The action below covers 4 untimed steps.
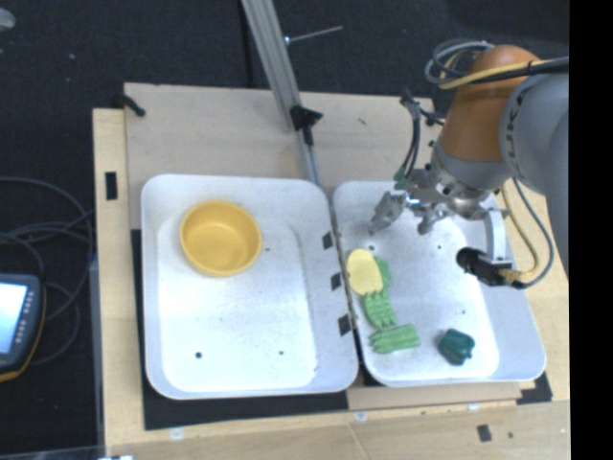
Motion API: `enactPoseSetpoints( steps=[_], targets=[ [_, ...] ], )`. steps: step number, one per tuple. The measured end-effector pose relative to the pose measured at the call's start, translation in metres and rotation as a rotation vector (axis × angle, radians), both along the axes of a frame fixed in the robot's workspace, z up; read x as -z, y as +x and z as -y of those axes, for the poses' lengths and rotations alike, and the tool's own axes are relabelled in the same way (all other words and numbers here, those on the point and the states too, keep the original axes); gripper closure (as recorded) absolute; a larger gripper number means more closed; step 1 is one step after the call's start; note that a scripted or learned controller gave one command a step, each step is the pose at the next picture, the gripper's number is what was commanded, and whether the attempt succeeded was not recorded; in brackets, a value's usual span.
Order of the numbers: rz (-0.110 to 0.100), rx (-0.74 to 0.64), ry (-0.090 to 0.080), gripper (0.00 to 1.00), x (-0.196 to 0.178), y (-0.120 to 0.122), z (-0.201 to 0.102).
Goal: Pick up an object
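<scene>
My gripper (406, 216) hangs over the far part of the right bin (508, 338), its two grey fingers spread apart with nothing between them. Nearer in that bin, by the left wall, lies a pale yellow object (363, 271) with a green piece (384, 274) tucked beside it. Below these sit a ridged green block (379, 308) and a second ridged green block (395, 338). A dark green round object (457, 345) rests near the bin's front right. A yellow bowl (221, 238) stands in the left bin (239, 353).
A slanted metal pole (278, 65) rises from the bench behind the bins, ending near the divider. Cables (522, 247) loop off the wrist over the right bin's right side. A pendant screen (14, 319) lies off the bench at left.
</scene>
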<state>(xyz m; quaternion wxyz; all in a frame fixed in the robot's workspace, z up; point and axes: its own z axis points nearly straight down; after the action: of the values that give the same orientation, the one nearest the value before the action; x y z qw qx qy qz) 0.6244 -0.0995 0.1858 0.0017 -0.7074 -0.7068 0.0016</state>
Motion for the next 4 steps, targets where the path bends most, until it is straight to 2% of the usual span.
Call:
enactPoseSetpoints(
  steps=[1, 2, 4],
  targets=[
    [0.002, 0.000, 0.000, 0.00, 0.044, -0.006, 0.002],
    [0.007, 0.001, 0.000, 1.00, 0.031, -0.005, 0.003],
    [0.010, 0.000, -0.001, 1.00, -0.085, -0.005, 0.006]
  ],
)
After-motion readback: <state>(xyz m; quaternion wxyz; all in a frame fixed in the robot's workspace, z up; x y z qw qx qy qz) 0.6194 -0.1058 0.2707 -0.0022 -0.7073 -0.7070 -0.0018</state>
